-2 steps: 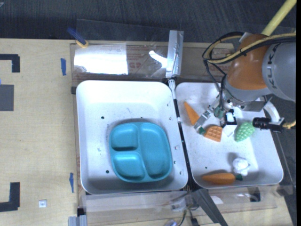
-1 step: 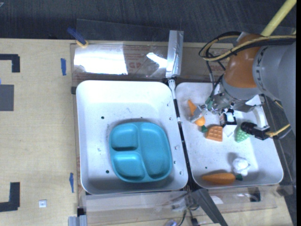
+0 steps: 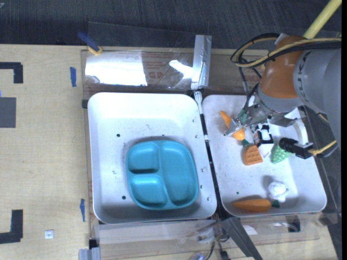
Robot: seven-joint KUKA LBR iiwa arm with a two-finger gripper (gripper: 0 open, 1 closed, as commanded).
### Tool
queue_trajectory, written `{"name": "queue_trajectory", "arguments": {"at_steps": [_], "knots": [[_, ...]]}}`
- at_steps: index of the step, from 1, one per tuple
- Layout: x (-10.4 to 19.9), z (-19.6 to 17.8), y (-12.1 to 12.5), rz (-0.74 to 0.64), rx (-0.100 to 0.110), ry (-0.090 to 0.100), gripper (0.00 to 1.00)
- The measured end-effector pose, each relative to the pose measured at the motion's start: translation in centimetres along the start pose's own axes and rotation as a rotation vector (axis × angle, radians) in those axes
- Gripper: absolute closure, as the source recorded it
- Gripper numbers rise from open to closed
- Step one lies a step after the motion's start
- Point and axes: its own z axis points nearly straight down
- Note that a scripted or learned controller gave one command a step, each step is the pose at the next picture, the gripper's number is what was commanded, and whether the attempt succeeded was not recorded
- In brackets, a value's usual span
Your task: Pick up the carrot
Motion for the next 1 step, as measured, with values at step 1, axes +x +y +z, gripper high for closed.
{"name": "queue_trajectory", "arguments": {"at_steps": [1], "knots": [[5.66,-8.48,5.81,0.171,0.016,0.006,1.0]]}}
